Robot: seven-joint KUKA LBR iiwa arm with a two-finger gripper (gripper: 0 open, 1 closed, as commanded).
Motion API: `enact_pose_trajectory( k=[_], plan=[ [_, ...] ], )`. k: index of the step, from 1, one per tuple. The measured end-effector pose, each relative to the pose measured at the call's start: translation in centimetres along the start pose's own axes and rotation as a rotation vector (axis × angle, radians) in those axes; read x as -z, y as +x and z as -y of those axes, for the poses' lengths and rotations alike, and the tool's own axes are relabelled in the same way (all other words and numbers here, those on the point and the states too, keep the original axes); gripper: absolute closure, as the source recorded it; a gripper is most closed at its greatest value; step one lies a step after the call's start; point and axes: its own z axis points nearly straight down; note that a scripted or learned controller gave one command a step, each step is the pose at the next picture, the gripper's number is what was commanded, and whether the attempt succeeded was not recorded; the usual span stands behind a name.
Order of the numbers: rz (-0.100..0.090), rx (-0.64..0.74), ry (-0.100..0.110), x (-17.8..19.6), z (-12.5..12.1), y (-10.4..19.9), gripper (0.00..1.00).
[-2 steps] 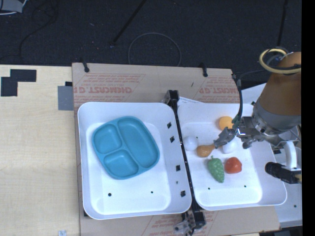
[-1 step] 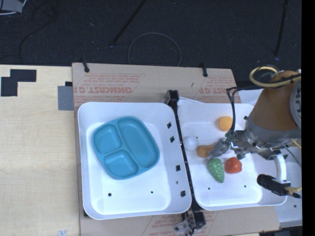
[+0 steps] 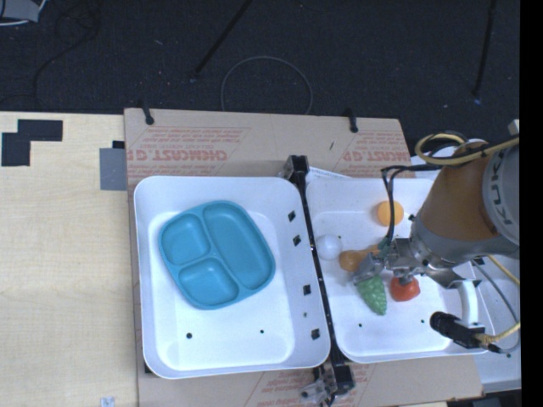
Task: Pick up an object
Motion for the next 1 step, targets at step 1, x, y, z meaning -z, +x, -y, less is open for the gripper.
enact_pose_trajectory(
  k=[1],
  plan=[
    [0.001,0.000,-0.005,-3.65,-0.04,0.11,0.00]
  ],
)
